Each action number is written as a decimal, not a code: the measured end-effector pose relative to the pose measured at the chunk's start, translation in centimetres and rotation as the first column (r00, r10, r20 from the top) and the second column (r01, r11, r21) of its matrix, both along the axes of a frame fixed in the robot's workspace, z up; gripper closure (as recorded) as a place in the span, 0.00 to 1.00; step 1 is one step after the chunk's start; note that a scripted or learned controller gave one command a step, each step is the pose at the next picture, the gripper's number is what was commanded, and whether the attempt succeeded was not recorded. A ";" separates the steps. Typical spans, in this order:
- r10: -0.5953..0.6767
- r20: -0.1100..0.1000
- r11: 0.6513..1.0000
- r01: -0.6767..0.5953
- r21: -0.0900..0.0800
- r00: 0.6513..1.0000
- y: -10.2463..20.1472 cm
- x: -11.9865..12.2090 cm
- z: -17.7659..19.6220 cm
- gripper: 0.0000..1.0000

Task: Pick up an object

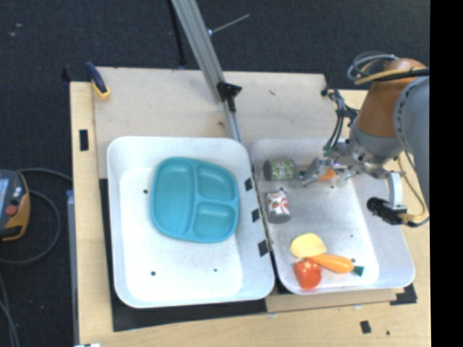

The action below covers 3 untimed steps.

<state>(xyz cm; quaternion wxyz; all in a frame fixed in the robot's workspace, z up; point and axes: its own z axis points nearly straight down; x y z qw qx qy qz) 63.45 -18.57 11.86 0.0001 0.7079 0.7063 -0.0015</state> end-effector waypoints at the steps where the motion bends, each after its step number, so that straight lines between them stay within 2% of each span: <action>1: -0.001 0.002 1.000 0.001 0.000 1.000 -0.1 0.0 -1.8 0.00; 2: -0.001 0.007 1.000 0.001 -0.002 1.000 -0.2 0.1 -0.5 1.00; 3: -0.002 0.009 1.000 0.002 0.000 1.000 -0.7 0.3 5.9 1.00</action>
